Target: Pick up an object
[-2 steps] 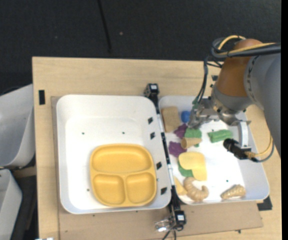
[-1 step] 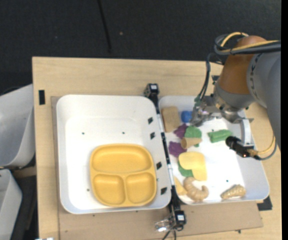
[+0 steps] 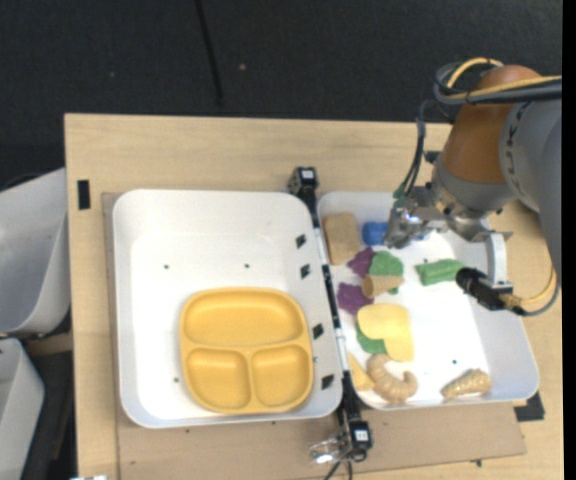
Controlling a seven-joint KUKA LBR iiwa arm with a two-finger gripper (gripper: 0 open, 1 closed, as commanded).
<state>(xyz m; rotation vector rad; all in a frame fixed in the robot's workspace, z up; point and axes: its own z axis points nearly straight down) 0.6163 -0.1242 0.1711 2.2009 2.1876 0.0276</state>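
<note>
Two white bins on the bench: left bin [image 3: 148, 268] carries a yellow divided tray [image 3: 246, 349] in its near half, right bin [image 3: 498, 353] has the arm [image 3: 488, 138] over its far end. Gripper [image 3: 408, 223] sits low at the right bin's far-left area, just beside a blue piece [image 3: 373, 232]; can't tell its finger state. Rest of the right bin, big to small: yellow slab [image 3: 388, 328] mid-left, tan block [image 3: 340, 236] far-left corner, green piece [image 3: 436, 271] centre, tan cone [image 3: 466, 383] near edge.
</note>
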